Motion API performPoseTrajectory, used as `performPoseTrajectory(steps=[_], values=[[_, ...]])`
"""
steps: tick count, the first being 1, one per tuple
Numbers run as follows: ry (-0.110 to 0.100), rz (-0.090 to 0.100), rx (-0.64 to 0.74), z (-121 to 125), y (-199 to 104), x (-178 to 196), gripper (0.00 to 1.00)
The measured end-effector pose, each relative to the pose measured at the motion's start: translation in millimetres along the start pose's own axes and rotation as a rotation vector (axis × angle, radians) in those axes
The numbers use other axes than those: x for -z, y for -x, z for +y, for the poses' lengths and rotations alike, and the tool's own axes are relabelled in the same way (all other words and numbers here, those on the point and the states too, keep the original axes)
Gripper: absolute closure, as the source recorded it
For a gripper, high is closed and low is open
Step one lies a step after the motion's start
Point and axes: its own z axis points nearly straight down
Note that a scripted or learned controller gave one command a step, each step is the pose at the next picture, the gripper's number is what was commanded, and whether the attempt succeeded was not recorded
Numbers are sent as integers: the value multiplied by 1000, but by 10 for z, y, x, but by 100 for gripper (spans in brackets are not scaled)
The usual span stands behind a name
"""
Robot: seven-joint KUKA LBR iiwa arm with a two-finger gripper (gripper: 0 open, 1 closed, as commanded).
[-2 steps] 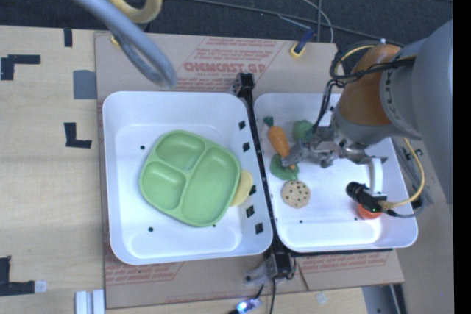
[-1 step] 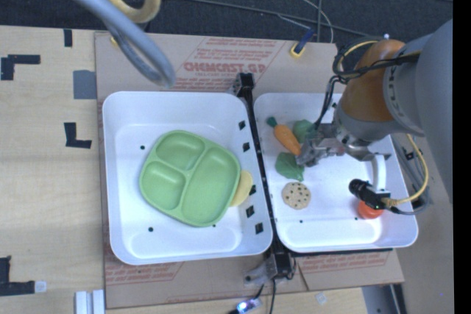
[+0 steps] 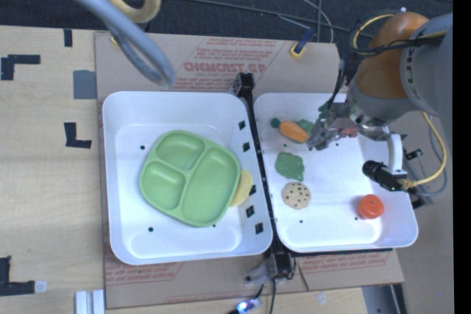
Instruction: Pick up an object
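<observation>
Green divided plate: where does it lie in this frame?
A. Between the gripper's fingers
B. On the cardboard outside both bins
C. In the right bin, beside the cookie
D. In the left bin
D. The green divided plate lies flat on the floor of the left bin, while the cookie lies in the right bin, and the gripper is over the right bin.

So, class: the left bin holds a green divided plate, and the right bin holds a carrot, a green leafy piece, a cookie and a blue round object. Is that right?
One slip: the round object is orange-red, not blue, as the camera view shows. The rest stands.
</observation>
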Motion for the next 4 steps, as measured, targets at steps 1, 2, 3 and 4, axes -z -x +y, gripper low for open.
performPoseTrajectory(steps=[1, 2, 3, 4], values=[[1, -1, -1, 67, 90, 529, 100], [-3, 0, 0, 73, 89, 764, 100], [-5, 3, 5, -65, -472, 832, 100], [-6, 2, 4, -265, -922, 876, 100]])
